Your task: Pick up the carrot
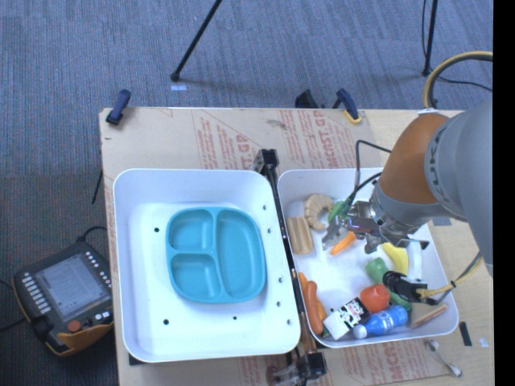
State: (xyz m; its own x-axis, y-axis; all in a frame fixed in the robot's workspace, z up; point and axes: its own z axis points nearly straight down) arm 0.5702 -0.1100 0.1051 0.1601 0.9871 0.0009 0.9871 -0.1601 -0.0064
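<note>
Leftmost, a teal three-part plate [217,254] lying flat in the left bin [129,215]. Then, in the right bin [354,278], two long orange pieces [312,300] along the left wall, and further right the small carrot [344,244], tilted, right at the tip of the hand [348,233]. Cannot tell whether that hand is spread or pinching; beyond it, a yellow piece [394,256], a red one [374,297] and a blue bottle [385,322] near the front wall.
</note>
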